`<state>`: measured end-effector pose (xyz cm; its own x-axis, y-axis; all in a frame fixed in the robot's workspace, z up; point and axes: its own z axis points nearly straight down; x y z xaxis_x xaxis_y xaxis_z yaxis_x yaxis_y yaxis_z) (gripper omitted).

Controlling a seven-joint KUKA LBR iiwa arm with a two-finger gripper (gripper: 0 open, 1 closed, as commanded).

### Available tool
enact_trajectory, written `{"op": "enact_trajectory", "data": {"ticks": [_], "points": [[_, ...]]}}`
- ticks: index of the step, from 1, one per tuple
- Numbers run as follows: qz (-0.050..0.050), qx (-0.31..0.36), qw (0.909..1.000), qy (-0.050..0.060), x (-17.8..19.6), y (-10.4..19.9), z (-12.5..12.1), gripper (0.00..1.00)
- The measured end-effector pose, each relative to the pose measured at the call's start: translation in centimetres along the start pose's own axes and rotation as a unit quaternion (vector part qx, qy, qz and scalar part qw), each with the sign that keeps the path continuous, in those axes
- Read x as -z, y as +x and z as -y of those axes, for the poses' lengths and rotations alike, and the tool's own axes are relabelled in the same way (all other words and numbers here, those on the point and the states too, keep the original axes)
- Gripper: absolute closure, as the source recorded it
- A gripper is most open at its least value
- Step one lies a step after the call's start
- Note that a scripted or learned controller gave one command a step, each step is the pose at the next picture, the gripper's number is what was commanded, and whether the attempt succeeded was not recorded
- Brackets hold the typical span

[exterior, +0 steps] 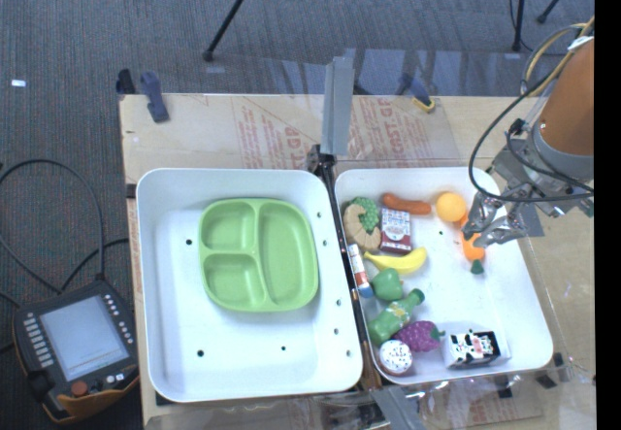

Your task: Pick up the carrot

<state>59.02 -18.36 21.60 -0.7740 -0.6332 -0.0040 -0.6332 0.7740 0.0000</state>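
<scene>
Two white bins are carried side by side on the bench (233, 127). The end effector (488, 227) is seen low in the right bin (514, 312); the carrot (473, 251) lies directly beneath, touching. Clamping cannot be told. A centred, firm closure should be secured before lifting.

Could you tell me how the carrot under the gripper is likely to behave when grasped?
The carrot looks like a small, rigid plastic toy, so probably light. Its tapered, rounded shape may slip or roll from the gripper.
</scene>
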Motion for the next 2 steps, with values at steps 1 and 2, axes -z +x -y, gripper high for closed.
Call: {"op": "enact_trajectory", "data": {"ticks": [1,2], "points": [[-0.003,0.106,0.9944,-0.006,-9.9,3.8,-5.5,1.0],[-0.001,0.126,0.9921,-0.003,-13.1,5.2,-0.8,1.0]]}}
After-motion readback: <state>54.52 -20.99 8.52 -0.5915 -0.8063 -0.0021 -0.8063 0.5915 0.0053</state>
